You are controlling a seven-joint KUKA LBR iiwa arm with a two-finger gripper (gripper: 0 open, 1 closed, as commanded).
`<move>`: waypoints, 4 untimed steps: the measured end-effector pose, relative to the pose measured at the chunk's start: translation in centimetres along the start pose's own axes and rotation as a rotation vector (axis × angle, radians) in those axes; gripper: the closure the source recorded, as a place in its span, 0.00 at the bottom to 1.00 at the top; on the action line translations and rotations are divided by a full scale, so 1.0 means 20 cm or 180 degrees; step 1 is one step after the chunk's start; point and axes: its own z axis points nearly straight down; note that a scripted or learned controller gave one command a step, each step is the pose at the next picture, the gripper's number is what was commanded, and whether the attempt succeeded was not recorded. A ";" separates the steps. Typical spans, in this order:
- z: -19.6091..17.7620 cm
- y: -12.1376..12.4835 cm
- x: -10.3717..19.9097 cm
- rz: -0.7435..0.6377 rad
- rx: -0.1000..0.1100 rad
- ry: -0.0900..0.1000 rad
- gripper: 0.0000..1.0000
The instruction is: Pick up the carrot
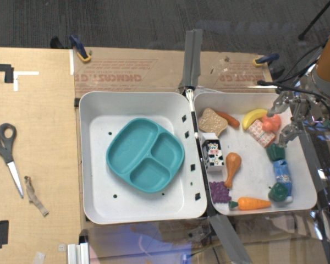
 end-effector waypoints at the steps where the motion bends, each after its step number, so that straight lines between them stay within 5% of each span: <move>1: 0.41 0.26 0.03 0.0523 -0.0001 0.0000 0.00; 2: 0.55 0.49 0.28 0.0083 -0.0002 0.0007 0.00; 4: 0.55 0.56 0.53 0.0076 -0.0002 0.0010 0.00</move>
